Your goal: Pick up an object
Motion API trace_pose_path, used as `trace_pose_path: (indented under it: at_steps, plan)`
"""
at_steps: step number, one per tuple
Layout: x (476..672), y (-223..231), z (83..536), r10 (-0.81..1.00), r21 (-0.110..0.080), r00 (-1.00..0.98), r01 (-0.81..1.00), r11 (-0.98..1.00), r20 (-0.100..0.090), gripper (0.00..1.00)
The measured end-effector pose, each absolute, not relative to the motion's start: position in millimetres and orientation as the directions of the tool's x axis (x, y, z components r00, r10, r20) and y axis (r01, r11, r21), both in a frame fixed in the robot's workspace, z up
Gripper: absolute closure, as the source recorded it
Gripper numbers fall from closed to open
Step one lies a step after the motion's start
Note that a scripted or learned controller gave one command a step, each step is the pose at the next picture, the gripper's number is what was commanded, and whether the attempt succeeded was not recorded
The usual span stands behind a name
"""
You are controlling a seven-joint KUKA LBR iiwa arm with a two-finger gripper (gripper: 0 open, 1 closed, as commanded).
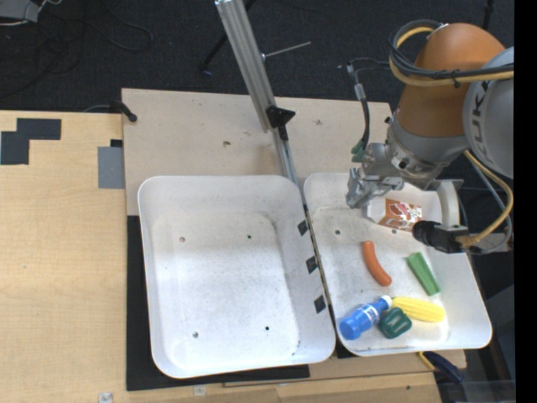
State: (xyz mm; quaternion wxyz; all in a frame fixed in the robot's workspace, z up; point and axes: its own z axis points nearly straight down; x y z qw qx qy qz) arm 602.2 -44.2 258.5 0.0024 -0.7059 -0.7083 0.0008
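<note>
Hovering over the far part of the right bin (470, 330), the gripper (362, 190) is sitting just left of a red-and-white packet (401, 214), jaw state indiscernible; descending here is risking a miss, grazing the packet's edge and nudging it aside.

the arm (470, 82) is grey with a round orange band on top, black and yellow cables loop around it, and a grey metal gripper (362, 190) sits below
</note>
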Motion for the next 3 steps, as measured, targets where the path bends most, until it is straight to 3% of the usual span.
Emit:
trace_pose_path:
  at_steps: [3]
  plan:
    - [506.8, 79.8, 243.7, 1.0, -0.008, -0.004, 1.0, 0.004, 0.001, 1.0]
